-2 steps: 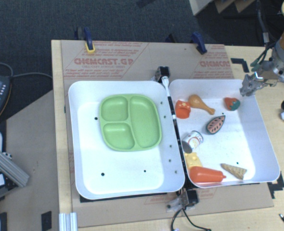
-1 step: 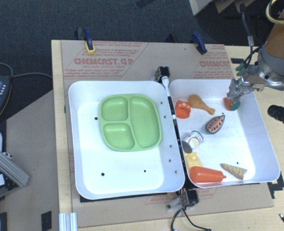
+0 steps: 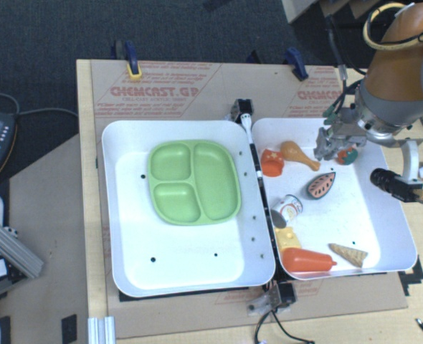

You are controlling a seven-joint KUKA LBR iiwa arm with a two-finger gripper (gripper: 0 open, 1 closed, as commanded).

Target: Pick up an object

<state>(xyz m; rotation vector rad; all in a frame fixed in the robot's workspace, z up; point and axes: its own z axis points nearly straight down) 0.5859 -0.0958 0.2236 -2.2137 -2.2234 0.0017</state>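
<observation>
Two shallow white bins are sitting side by side on the brown cardboard-covered table [image 3: 197, 84], which is carrying red printed lettering and blue clamps along its far edge. The left white bin [image 3: 125, 213] is holding a pale green plastic divided plate [image 3: 194, 182] with three compartments, lying flat toward the bin's far half. The right white bin [image 3: 383, 221] is holding a scatter of small toy items. The grey arm with its orange band [image 3: 401, 56] is reaching in from the right and is hanging over the far right part of that bin. Its pincer [image 3: 331, 147] is pointing down near the bin floor; whether its fingers are spread or closed I cannot tell. Just beside the pincer, a small red and green object [image 3: 348, 156] is lying partly hidden behind it. An orange carrot-shaped toy [image 3: 308, 260] is lying along the near edge of the right bin, touching a yellow block [image 3: 287, 236]. A tan drumstick-shaped toy [image 3: 299, 154] is lying near the far end, just beside a small red-orange cup-like piece [image 3: 272, 163]. A dark oval toy with a reddish centre [image 3: 320, 185] is resting near the middle. A tan wedge-shaped piece [image 3: 349, 253] is lying near the carrot's tip. A small white and silver can [image 3: 290, 207] is lying by the divider.
</observation>
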